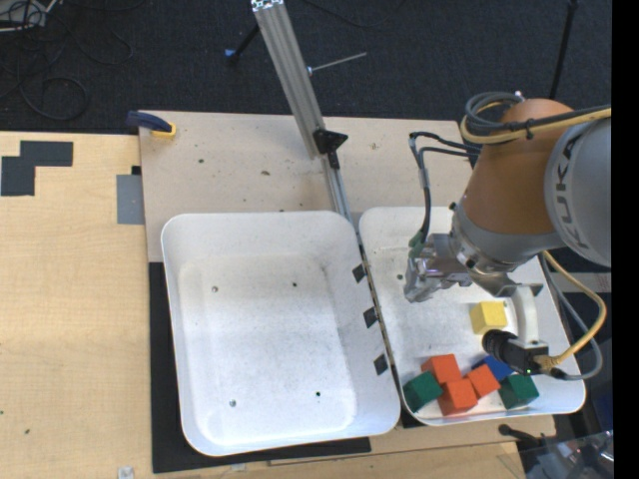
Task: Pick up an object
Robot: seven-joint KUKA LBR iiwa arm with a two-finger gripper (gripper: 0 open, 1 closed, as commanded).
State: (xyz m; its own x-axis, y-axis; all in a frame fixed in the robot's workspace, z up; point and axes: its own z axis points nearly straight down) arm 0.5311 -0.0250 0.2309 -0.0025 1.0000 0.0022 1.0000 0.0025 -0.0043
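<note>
My gripper (418, 281) hangs over the left middle of the right bin (391, 230), above bare white floor, with nothing visibly in it. A yellow block (489, 315) lies just to its right. Toward the bin's near edge sits a cluster: an orange block (443, 368), a second orange block (459, 396), a third orange block (483, 379), a blue block (498, 369), a green block (423, 390) and another green block (519, 392). The arm's grey and orange body (519, 193) covers the bin's far right part.
The left bin (200, 238) lies beside the right one, their rims meeting at a divider with black clips (367, 315). A slanted aluminium bar (295, 78) rises behind the bins. A blue and yellow clamp (152, 123) sits at the bench's far left corner.
</note>
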